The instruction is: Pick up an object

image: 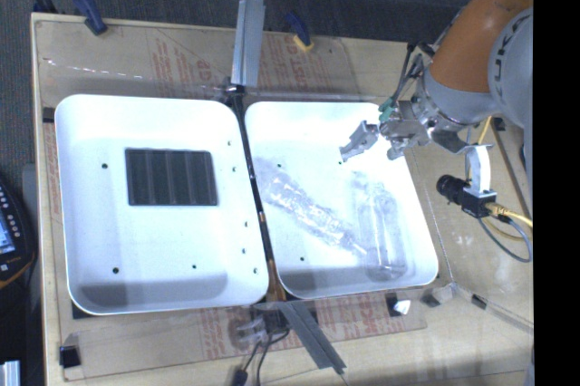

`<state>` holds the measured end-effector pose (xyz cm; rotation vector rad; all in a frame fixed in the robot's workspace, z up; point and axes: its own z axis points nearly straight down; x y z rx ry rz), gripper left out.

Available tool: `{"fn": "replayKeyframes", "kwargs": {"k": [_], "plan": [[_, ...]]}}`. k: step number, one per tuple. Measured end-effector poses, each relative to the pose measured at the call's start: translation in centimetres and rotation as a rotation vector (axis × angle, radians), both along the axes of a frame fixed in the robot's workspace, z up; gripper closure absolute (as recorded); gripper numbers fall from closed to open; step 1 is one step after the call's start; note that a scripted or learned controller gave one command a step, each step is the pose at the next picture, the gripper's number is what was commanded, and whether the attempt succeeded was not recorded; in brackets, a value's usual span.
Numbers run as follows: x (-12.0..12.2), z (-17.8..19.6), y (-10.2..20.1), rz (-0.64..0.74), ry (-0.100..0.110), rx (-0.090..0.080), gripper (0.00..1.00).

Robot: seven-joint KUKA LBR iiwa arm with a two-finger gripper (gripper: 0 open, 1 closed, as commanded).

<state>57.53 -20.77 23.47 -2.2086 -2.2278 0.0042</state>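
Observation:
My gripper (377,146) hovers over the far right part of the right bin (299,117). Its fingers are spread open and hold nothing. Below it in that bin lie two clear plastic items. A crumpled clear bottle (299,205) stretches diagonally across the middle. A second clear bottle (379,228) lies lengthwise near the right wall, just in front of the gripper. A dark grey ribbed rectangular block (170,177) lies flat in the left bin (82,275).
A metal divider bar (247,40) rises at the back between the bins, and another bracket (304,334) sits at the front. Blue clamps (89,11) hold the bench's back edge. The arm's orange band (471,40) stands at the right.

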Motion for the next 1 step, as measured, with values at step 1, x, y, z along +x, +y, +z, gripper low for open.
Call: {"fn": "replayKeyframes", "kwargs": {"k": [1], "plan": [[-4.92, -2.74, 8.38, -0.178, 0.000, -0.001, 0.00]]}}
